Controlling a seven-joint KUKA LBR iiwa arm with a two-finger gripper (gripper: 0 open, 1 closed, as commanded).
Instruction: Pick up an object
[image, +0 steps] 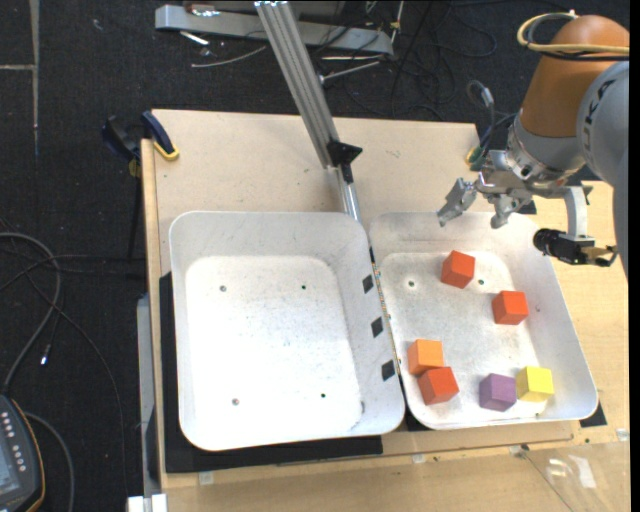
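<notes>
**Hovering over the right bin's far edge, nothing gripped**

Watching from my console, I see the gripper (478, 207) spread apart above the far edge of the right bin (570, 340), with nothing between its fingers. Six cubes lie in that bin. An orange-red cube (458, 269) sits nearest the gripper, close to the far edge. A second orange-red cube (510, 307) lies toward the right edge. Near the left edge, an orange cube (426, 354) touches a red cube (438, 385) just in front of it. At the near right corner, a purple cube (497, 391) sits just beside a yellow cube (535, 383). The left bin (190, 240) lies alongside. A slanted metal pole (305, 85) crosses the bench's far edge, ending between the bins, left of the gripper and apart from it.
</notes>
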